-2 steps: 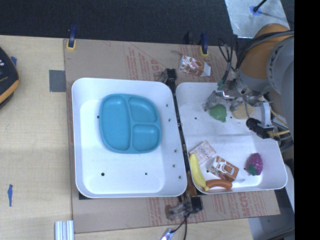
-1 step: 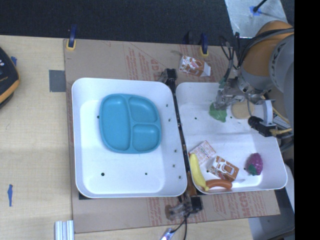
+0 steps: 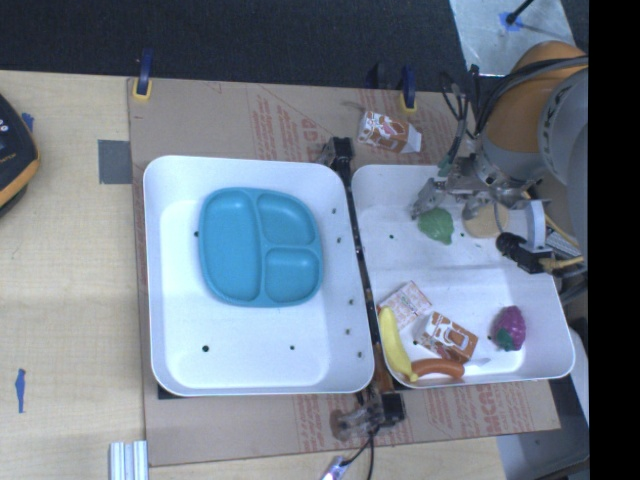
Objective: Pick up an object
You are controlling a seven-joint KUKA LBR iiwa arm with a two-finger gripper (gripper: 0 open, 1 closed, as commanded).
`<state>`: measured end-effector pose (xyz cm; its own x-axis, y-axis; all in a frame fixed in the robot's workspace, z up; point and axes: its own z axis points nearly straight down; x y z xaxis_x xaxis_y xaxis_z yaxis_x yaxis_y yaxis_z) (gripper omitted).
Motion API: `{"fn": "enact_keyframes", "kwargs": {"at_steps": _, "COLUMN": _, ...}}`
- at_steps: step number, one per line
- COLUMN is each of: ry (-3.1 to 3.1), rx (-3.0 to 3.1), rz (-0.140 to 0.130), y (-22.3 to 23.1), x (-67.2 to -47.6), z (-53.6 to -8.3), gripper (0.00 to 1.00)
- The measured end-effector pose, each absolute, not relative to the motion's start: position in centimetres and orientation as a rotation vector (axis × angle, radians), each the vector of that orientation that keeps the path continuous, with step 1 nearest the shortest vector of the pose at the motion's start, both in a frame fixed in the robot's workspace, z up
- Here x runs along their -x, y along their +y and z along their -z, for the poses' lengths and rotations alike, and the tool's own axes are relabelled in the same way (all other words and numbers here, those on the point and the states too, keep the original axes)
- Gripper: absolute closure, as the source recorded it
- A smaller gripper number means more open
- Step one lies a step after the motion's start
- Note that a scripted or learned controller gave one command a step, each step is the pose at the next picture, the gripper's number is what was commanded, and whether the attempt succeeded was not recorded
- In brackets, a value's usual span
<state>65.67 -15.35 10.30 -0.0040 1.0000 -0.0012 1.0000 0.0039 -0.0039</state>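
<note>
1. Gripper (image 3: 440, 196) work comes first: it sits low in the far part of the right bin (image 3: 470, 278), under the grey arm (image 3: 545, 118), with its dark fingers spread apart. One finger (image 3: 421, 206) reaches down just left of the green object (image 3: 436, 227). Nothing sits between the fingers, so nothing is held yet.

2. Far to the gripper's left, the left bin (image 3: 170, 268) holds only a blue divided plate (image 3: 261, 246). That is well apart from the gripper and, in my judgement, too flat and broad for a good grasp.

3. Nearer, below and slightly left of the gripper, a yellow banana (image 3: 393, 342), a small printed packet (image 3: 405, 304), an orange carton (image 3: 447, 336) and a sausage (image 3: 438, 370) lie crowded in the near-left corner of the right bin, some touching. Picking there risks catching two things at once.

4. The green object lies just below the fingertips, touching or almost touching them; I cannot tell which. It is the natural target. To do it well, the gripper should centre over it so one finger passes each side, then go down to the bin floor before closing.

5. A tan round object (image 3: 482, 220) lies just right of the green one. Keep the right finger between them so it is not pinched too.

6. Below and right of the gripper, a purple object (image 3: 510, 328) sits alone, a fair fallback.

7. Lift straight up and check the grasp.
</note>
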Motion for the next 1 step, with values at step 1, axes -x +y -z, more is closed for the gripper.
{"fn": "enact_keyframes", "kwargs": {"at_steps": 1, "ry": -2.226, "rx": 2.213, "rz": -0.006, "y": -14.31, "x": -65.46, "z": -9.18, "gripper": 0.0}}
